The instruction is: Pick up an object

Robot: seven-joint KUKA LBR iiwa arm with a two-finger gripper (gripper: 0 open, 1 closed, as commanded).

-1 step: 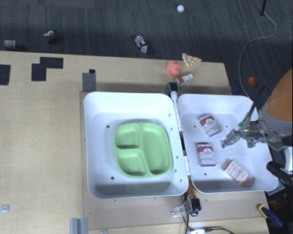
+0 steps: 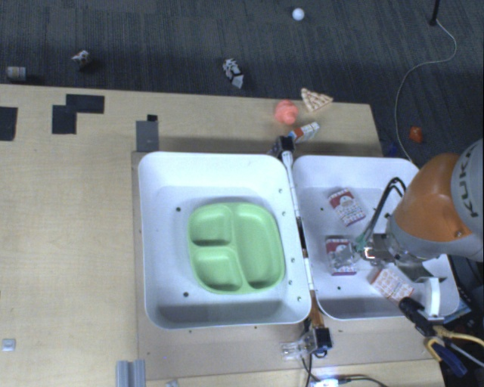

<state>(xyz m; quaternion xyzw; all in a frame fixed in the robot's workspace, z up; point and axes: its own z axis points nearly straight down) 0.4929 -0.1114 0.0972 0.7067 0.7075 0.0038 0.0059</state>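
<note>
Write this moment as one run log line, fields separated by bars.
arm: over right bin | gripper: near packet | grasp: unconfirmed | left bin: green tray

Light wood desk (image 2: 68, 249) across most of view, w/ black tape patches (image 2: 76, 112) near upper-left edge. Dark grey carpet floor (image 2: 166, 38) beyond far edge. Small litter on floor: white ball (image 2: 298, 13), crumpled scraps (image 2: 234, 72). Thin cable (image 2: 423, 68) looping over carpet, upper right. Even, diffuse lighting; soft shadows only.
</note>
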